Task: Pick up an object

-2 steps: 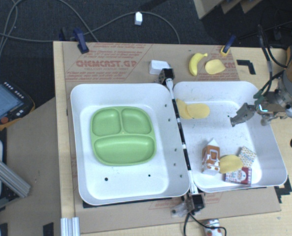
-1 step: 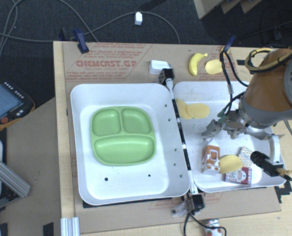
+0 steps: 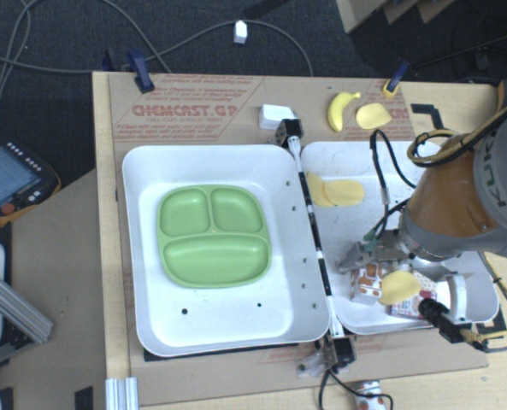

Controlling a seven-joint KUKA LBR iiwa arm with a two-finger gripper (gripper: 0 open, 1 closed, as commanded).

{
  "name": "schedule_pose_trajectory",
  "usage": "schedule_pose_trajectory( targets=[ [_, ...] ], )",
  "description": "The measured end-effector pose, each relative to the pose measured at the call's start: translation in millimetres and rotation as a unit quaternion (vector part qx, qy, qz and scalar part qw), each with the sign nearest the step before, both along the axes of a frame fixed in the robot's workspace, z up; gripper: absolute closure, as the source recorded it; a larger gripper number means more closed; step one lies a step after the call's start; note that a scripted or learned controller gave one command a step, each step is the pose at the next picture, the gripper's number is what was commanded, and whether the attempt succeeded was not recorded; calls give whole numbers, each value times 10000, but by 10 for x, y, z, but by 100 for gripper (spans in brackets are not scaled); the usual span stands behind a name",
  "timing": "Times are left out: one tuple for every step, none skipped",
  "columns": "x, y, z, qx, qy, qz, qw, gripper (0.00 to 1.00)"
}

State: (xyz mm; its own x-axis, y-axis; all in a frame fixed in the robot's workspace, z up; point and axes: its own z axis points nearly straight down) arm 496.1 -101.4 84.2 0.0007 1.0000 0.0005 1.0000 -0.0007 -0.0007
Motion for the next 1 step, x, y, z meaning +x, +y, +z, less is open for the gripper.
schedule_pose_trajectory(
  targets=[
    [11, 0, 111, -2, -20, -5, 10000, 100]
  ],
)
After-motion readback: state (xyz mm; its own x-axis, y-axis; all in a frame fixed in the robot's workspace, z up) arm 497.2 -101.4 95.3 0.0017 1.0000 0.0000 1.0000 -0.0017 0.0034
